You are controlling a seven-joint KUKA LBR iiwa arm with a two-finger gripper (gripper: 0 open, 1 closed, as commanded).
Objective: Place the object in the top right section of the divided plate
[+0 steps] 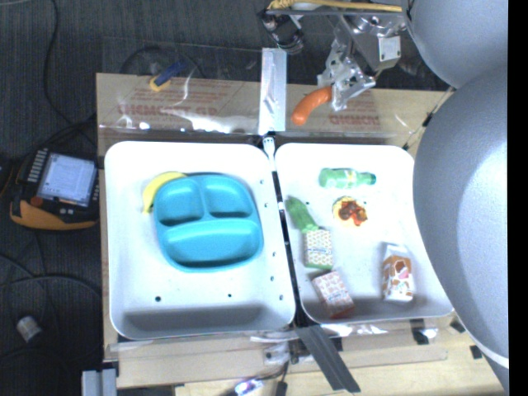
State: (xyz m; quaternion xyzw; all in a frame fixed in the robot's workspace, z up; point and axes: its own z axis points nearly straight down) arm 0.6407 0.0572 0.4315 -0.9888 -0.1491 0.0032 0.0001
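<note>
In your right bin point(410, 165) lie a green bottle point(346, 176), two patterned boxes point(318, 247), and a small carton point(397, 277).

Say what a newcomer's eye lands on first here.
Likely the bright blue divided plastic plate in the left white bin, a yellow banana peeking from under its edge. Next, the orange carrot-shaped object between the fingers of the gripper, raised beyond the right bin's far rim.

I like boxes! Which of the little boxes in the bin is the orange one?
The orange carton, nearest the right bin's right wall. The other two boxes are pale and checkered.
</note>
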